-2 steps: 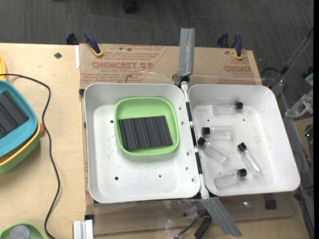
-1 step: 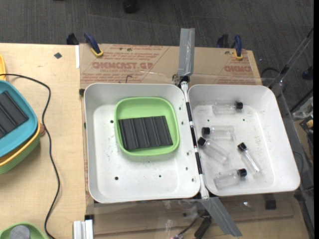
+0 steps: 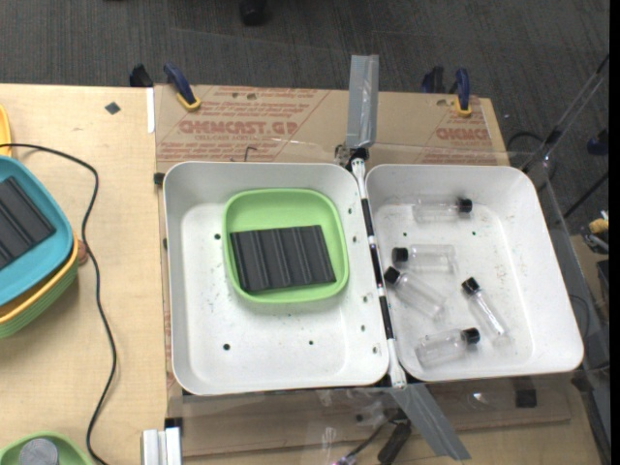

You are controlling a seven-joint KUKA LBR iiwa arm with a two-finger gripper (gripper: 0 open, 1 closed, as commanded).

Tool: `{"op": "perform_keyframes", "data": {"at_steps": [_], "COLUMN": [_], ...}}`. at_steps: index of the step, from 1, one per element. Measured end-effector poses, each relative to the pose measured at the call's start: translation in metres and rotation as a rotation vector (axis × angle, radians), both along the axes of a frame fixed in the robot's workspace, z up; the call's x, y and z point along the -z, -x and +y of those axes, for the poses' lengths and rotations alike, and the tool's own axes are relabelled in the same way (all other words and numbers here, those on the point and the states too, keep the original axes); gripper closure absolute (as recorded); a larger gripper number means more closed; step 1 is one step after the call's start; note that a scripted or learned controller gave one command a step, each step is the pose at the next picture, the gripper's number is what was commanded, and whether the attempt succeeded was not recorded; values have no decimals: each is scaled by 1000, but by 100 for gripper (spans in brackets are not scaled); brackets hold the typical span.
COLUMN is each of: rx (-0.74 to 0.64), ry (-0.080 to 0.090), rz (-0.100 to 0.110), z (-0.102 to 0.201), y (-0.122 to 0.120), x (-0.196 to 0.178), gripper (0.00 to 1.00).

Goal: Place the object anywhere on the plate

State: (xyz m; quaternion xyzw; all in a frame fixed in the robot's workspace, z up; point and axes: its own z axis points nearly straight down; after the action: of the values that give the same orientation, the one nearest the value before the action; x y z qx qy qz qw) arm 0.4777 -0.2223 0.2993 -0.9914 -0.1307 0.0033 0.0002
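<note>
Two white bins sit side by side on the table, the layout separating supply from destination. The right bin holds five clear vials with black caps, lying loose on their sides and well apart from one another: one near the top, two at the middle, one toward the right, one at the bottom. The left bin carries the green plate, set with a dark ribbed insert. No vial lies on the plate, so placement is judged not yet done. Gripper state: cannot tell.

2 white bins, 1 green plate, 5 clear vials w/ black caps.
</note>
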Motion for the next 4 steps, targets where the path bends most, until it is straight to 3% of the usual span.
{"op": "perform_keyframes", "data": {"at_steps": [1,3,4], "rx": [55,56,63], "ry": [0,1,-1], "rz": [-1,-1,-1], "z": [0,0,0], "y": [0,0,0], "x": [12,-29,21], "gripper": [0,0,0]}}
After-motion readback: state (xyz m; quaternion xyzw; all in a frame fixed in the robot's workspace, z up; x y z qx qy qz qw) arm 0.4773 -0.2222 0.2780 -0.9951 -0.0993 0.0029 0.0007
